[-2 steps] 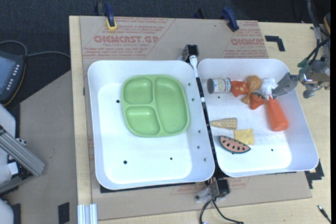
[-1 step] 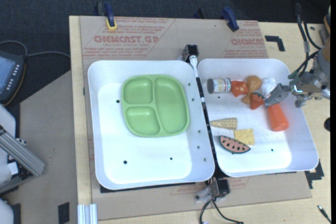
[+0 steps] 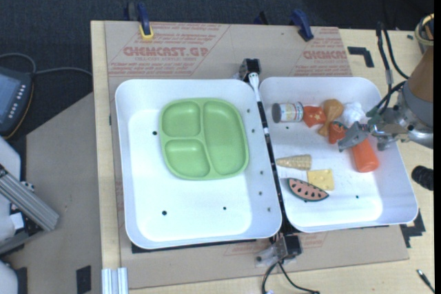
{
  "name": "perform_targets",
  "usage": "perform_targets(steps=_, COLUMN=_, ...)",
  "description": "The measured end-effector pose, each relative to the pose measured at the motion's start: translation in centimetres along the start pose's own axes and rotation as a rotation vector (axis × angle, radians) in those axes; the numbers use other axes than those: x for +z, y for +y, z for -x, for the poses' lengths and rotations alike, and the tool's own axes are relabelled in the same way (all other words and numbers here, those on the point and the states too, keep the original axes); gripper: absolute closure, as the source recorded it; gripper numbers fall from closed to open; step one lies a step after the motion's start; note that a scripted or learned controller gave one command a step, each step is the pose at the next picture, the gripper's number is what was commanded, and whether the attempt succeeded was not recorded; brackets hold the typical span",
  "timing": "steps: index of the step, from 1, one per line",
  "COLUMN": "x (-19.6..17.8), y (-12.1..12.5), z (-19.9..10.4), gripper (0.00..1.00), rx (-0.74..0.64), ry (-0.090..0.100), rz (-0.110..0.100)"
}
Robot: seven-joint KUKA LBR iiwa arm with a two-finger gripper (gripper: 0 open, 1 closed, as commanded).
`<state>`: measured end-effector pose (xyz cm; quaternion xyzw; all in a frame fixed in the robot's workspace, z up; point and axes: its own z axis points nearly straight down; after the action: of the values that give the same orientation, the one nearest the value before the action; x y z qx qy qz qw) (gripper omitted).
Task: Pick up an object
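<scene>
Camera view: your gripper [image 3: 351, 136] sits low in the right bin [image 3: 393, 210], reaching in from the right edge, down among the toy-food cluster. Likely placed there because that's the densest pile, best odds of catching something. Candidates: orange cylinder [image 3: 365, 157] just beside and below the gripper, red piece [image 3: 315, 115] and brown piece [image 3: 333, 109] touching each other up-left, small jar [image 3: 288, 112] lying on its side near the divider. Cracker wedge [image 3: 295, 162], cheese [image 3: 321, 179] and watermelon slice [image 3: 308, 190] lie apart, lower in the bin. Green divided plate [image 3: 204, 138] sits alone in the left bin [image 3: 138, 217], so nothing to grab there but the plate.

Hard to read: finger spread, can't tell. Grey metal blurs into the red-orange bits under it, so no confirmed hold on anything. White lump [image 3: 353, 110] by the wrist is unidentifiable
</scene>
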<state>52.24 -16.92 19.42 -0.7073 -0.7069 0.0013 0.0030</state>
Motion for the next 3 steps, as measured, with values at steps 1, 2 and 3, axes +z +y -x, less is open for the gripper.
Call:
perform_targets(steps=1, x=6.3, y=0.1, z=0.2, gripper=0.0, rx=0.0, ry=0.0, rz=0.0)
perform_targets(steps=2, x=11.2, y=0.2, z=-0.3, gripper=0.0, rx=-0.004, ry=0.007, rz=0.0)
perform_targets(steps=3, x=9.9, y=0.2, z=-0.1, gripper=1.0, rx=-0.001, ry=0.001, rz=0.006)
